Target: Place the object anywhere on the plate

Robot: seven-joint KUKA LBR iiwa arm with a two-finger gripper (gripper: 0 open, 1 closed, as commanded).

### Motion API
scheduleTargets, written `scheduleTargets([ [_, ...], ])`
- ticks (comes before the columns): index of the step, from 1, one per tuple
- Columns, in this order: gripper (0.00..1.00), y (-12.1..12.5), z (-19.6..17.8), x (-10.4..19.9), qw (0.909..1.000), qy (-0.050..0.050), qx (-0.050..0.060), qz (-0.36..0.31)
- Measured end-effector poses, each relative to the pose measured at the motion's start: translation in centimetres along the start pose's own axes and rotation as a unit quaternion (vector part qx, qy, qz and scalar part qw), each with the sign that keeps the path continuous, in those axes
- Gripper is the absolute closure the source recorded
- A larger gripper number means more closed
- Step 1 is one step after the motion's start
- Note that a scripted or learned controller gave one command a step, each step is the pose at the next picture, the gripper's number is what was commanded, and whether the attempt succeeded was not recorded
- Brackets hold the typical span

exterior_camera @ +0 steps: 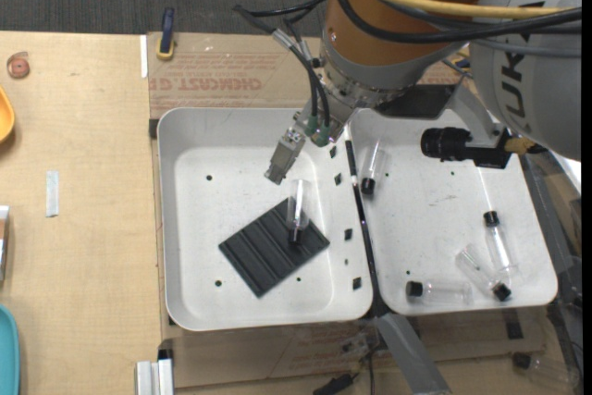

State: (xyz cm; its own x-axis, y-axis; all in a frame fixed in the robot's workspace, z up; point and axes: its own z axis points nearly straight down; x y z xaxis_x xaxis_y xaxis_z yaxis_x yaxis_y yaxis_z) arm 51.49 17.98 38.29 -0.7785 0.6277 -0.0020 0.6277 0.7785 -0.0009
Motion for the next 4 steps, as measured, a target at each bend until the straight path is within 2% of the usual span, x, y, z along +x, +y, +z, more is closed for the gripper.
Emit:
scheduleTargets([
  [1,1.00,0.05,-0.79,-0.13,1.0000,-0.001,0.001,0.000],
  [2,0.00,0.05,-0.79,-0.13,1.0000,-0.001,0.001,0.000],
  [3,1.00,0.11,-1.62,-0.25,1.0000,-0.002,0.001,0.000],
  [4,0.00,0.11,-1.61,-0.26,1.0000,-0.001,0.001,0.000],
])
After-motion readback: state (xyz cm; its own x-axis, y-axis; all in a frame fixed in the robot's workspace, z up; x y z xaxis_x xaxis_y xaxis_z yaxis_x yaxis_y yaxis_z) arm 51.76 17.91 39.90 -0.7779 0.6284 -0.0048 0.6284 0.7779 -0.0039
